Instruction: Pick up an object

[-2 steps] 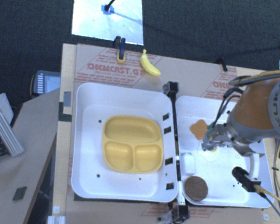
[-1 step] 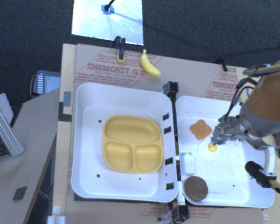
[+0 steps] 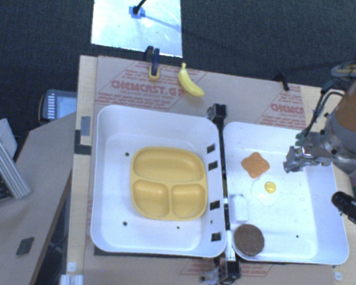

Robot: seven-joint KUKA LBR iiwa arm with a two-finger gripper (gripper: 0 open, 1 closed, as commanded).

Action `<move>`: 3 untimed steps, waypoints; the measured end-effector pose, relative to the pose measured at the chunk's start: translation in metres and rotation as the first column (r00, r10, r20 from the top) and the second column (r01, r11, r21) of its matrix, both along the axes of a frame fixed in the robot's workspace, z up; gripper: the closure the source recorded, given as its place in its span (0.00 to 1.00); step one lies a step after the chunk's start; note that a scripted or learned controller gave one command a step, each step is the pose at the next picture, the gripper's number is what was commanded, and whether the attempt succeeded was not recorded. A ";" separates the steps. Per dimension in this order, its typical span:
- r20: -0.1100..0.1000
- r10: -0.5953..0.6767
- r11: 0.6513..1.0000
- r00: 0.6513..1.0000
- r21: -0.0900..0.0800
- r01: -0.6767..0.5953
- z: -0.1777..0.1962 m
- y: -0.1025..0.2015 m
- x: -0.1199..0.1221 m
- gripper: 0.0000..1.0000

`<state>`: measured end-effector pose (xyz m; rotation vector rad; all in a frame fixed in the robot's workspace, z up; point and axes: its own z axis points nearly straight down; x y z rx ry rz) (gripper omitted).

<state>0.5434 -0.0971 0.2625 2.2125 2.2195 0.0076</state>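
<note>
The end effector [image 3: 295,159] hangs over the far part of the right bin [image 3: 319,240], near the bin's right side, and the grey arm [image 3: 355,118] with its orange band comes in from the right. It is small and dark in this view, so I cannot tell if it is wide or narrow, and nothing is seen in its grasp. Just to its left, apart from it, an orange piece [image 3: 255,164] with a wavy edge lies flat on the bin floor. A little nearer to the camera lies a fried egg [image 3: 266,189], white with a yellow middle, and beside it a small white block [image 3: 239,207], which is perhaps touching the divider between the bins. At the near left corner of this bin rests a brown round disc [image 3: 249,239]. The left bin [image 3: 110,163] holds a yellow tray [image 3: 165,182] with three compartments. Behind the bins, on the worktop [image 3: 245,92], a banana [image 3: 190,83] lies beside a yellow clamp [image 3: 154,64].
</note>
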 end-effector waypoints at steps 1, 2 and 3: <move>-0.005 0.001 1.000 1.000 0.001 -0.001 0.013 0.000 0.001 1.00; -0.007 0.006 1.000 1.000 0.004 -0.006 -0.005 0.056 0.001 1.00; -0.007 0.006 1.000 1.000 0.004 -0.006 -0.007 0.104 0.008 1.00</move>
